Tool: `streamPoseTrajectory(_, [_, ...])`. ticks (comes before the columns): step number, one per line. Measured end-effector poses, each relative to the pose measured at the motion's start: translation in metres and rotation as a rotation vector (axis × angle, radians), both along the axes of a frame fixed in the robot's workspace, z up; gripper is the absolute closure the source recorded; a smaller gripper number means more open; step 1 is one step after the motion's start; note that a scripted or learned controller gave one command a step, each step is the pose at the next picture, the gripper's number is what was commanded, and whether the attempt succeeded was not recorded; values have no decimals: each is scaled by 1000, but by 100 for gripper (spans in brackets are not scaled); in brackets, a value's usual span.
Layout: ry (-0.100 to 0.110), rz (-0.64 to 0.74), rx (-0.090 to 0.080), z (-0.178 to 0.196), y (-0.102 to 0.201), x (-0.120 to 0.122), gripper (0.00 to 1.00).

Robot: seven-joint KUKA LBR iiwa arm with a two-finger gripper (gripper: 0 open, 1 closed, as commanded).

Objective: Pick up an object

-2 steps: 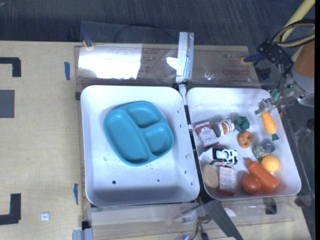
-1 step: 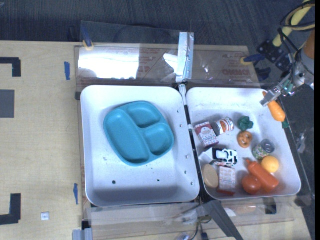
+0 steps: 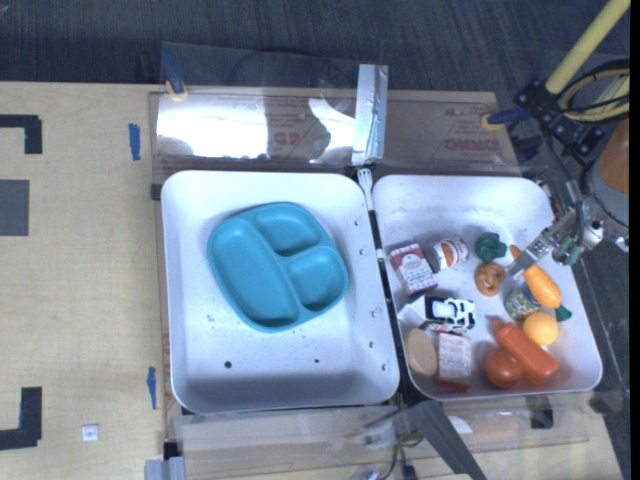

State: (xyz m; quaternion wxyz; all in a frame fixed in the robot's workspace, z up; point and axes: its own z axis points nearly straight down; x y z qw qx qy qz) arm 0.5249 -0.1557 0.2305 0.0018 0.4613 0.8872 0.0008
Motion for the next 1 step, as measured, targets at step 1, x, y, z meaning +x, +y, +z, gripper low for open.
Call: streamPoseTrajectory(1, [6, -350, 2, -5, -7, -25, 100])
